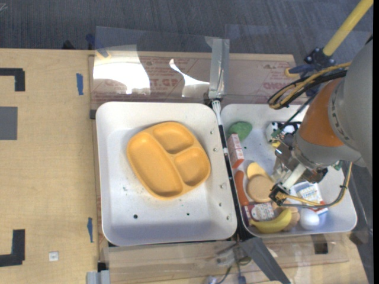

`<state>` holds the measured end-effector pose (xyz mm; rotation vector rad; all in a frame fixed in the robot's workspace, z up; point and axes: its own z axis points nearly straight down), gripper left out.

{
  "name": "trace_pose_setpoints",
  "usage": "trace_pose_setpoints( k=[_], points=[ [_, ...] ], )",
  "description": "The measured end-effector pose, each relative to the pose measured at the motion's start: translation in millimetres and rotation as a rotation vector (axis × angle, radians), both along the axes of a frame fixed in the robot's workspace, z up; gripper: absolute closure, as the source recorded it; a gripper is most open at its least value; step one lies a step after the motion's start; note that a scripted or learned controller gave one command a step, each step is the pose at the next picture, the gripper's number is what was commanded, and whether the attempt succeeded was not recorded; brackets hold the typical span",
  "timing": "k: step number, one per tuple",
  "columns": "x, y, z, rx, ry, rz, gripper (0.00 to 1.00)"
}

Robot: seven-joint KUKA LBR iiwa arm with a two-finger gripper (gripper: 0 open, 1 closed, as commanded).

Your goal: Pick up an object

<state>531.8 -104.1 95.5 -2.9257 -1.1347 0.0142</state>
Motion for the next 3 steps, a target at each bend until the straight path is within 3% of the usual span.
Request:
trace_pose_setpoints(
  k=[1,2,3],
  points=[
    [50.0,-57.9,-8.1,-0.002,-0.013,-0.172,1.00],
    [50.5,-14.6,-7.8,-0.001,-0.014,-0.526,1.00],
    [108.6,54.9,125.1,0.002,-0.016,-0.514,1.00]
  ],
)
